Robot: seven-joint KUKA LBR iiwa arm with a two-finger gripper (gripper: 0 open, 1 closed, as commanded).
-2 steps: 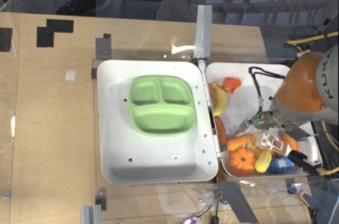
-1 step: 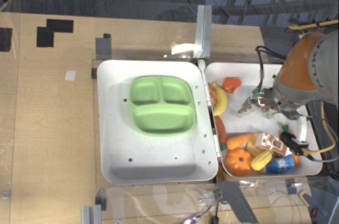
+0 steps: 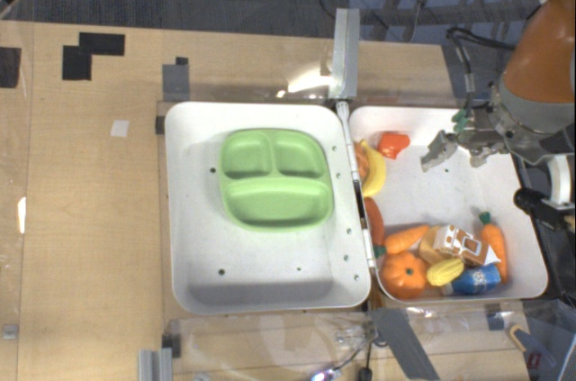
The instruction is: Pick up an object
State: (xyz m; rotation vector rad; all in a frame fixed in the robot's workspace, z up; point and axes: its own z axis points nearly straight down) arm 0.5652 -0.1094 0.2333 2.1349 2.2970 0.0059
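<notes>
The right bin (image 3: 504, 190) holds several toy foods. A red pepper (image 3: 392, 143) and a banana (image 3: 374, 170) lie at its upper left. Along the near side sit a carrot (image 3: 405, 238), an orange pumpkin (image 3: 404, 275), a yellow lemon (image 3: 445, 271), a brown carton (image 3: 459, 244), a blue item (image 3: 476, 280) and a second carrot (image 3: 494, 248). My gripper (image 3: 457, 154) hangs over the bin's upper middle, right of the red pepper. It is open with nothing between its fingers (image 3: 437, 152).
The left bin (image 3: 193, 190) carries a green divided plate (image 3: 274, 177). A metal divider post (image 3: 346, 55) stands between the bins at the back. The arm's orange band (image 3: 544, 46) rises at the right edge.
</notes>
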